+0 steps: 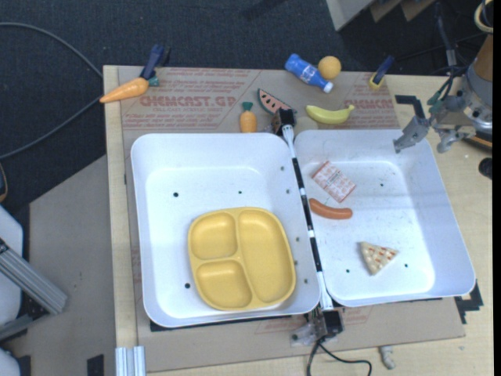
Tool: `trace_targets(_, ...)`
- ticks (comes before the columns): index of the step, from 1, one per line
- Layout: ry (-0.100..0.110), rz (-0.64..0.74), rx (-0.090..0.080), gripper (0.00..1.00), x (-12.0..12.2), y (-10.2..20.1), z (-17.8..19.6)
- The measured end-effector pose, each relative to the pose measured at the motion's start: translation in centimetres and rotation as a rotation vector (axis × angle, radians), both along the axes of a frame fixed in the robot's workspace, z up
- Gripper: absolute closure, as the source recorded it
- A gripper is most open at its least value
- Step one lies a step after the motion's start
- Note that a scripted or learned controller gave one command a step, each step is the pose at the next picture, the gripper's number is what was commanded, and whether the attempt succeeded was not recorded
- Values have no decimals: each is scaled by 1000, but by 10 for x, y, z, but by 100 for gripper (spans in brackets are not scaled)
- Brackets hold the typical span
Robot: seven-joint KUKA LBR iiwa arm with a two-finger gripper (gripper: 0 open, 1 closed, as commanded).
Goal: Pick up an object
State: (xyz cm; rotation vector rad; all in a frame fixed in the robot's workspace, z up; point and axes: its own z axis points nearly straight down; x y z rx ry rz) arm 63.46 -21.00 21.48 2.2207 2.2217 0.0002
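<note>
Camera view: the desk [117, 210] carries two shallow white plastic bins side by side, arranged as a source and a receiving station. The left bin [156, 171] holds a yellow three-compartment plastic tray [241, 257], seated toward its 5 o'clock corner. The right bin [438, 210] holds the loose candidates for picking: a pink-and-white wrapped packet [334, 181] at about 11 o'clock of the bin floor, an orange-red toy sausage [330, 209] just below it, and a tan wedge resembling a pizza slice [378, 256] near 6 o'clock. All three lie flat and apart from one another, which in my judgement leaves each open to a grasp from above. Spare toys lie outside the bins along the far edge of the desk: an orange carrot [124, 92], a blue bottle [308, 73] and a yellow banana [329, 114]. The pincer [419, 131] hangs over the right bin's 1 o'clock corner, carrying nothing; whether its fingers are spread or closed cannot be determined. Relative to the pincer, the packet lies toward 8 o'clock, the sausage slightly further, and the wedge toward 7 o'clock, all well apart from it.
</note>
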Motion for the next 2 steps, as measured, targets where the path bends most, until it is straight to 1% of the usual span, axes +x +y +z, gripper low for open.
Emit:
trace_targets(1,-5,1,-1,0,30,65,-128)
trace_targets(2,2,1,1,0,-22,119,-130)
